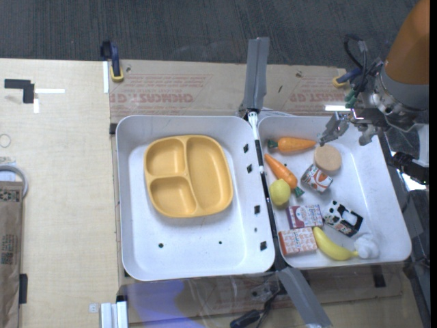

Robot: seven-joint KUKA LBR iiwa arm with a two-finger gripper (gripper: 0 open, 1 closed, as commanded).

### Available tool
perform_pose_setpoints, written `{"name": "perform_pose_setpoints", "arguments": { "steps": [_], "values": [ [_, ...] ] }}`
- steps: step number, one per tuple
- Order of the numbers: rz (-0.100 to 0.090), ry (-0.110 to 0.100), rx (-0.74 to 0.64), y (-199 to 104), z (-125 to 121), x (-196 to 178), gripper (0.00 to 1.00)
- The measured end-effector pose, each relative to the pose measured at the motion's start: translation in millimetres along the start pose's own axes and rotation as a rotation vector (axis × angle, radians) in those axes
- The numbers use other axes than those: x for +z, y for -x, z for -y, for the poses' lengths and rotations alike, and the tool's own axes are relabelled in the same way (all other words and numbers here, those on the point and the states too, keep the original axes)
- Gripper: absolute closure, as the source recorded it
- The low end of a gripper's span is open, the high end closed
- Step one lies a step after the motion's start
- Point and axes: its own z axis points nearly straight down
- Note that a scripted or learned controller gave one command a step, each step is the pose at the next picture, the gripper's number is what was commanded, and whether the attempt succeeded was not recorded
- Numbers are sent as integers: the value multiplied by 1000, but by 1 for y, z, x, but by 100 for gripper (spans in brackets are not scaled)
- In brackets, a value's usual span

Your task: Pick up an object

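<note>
— Yellow plastic plate (188,176), one only, three compartments, lying in the left bin (130,203). Any writing you can read?

— Red print on the cardboard sheet (184,91) behind the bins, upside down from this angle — it looks like "CHEMCAS", though I would not swear to each letter. The small cartons carry labels too small to read.

— Count the right bin (389,183) for me.

— Two carrots: one (295,143) lying across the back, the other (280,170) slanting along the left wall. One lemon (280,192) touching the tip of that second carrot. One can (321,171) with a tan lid and a red-and-white label, near the middle. Two red-and-white cartons (305,216) (298,240), one ahead of the other. One black-and-white patched item (342,218) just right of them. One banana (332,245) at the front, and a pale lump (367,247) at its right end, too blurred to name.

— And the gripper?

— The gripper (347,130) hangs over the back of the right bin, beside the leafy-end side of the back carrot and above the can. Its two fingers stand spread apart with nothing between them. Every object lies in the bins — none lifted.

— Anything on the counter (54,183) itself?

— Black tape marks at the far left and a brown paper bag (10,251) at the left edge.
</note>
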Motion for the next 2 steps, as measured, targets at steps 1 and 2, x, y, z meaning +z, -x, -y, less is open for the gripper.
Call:
{"name": "perform_pose_setpoints", "arguments": {
  "steps": [1, 2],
  "values": [
    [-1, 2, -118, 28, 10, 130, 0],
    [0, 2, -148, 28, -6, 178, 0]
  ]
}}
